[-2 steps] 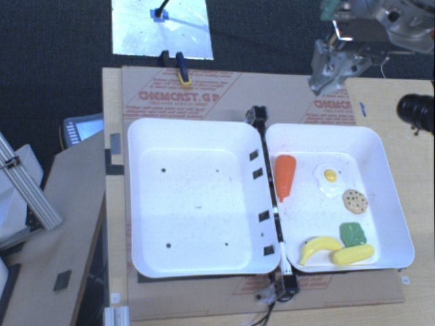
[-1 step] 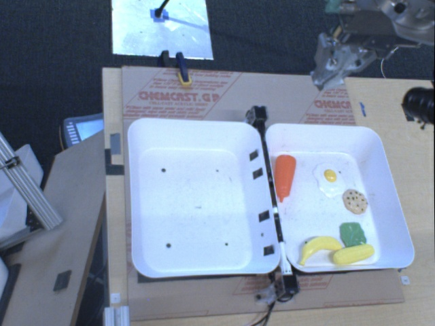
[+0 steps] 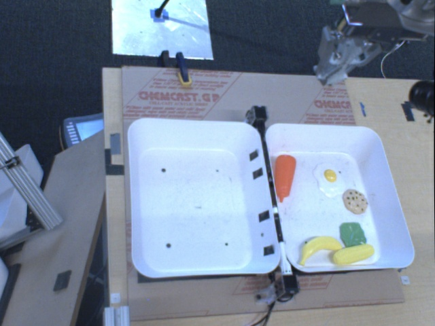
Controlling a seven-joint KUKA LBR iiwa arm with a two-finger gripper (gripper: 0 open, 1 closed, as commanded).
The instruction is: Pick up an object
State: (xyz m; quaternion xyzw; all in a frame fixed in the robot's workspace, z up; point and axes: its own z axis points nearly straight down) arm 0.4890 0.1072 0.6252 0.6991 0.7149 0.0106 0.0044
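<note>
- The fingers (image 3: 332, 77) are hanging at the end of the grey arm over the far edge of the counter (image 3: 81, 182), above the printed cardboard sheet (image 3: 178, 96). From this angle I cannot tell whether they are apart or together, and nothing is showing between them.
- The right bin (image 3: 382, 156) is lying nearer the camera than the fingers, well apart from them, with its far rim a little way in front of their tips.
- Six toy foods are sitting in that bin, none of them touching the fingers:
- An orange carrot (image 3: 285, 175) is lying closest to the fingers, slightly to their left, beside the wall the two bins share.
- A fried egg (image 3: 329, 179) is resting almost straight in front of the fingers, just right of the carrot.
- A round cookie (image 3: 355, 200) is sitting further from the fingers, just past the egg and to its right.
- A green piece (image 3: 352, 232) is lying beyond the cookie.
- A banana (image 3: 317, 248) and a yellow oblong piece (image 3: 353, 254) are lying farthest from the fingers, at the bin's near wall, with the oblong piece touching the green one.
- The left bin (image 3: 136, 182) is sitting well to the fingers' left and nearer the camera.
</note>
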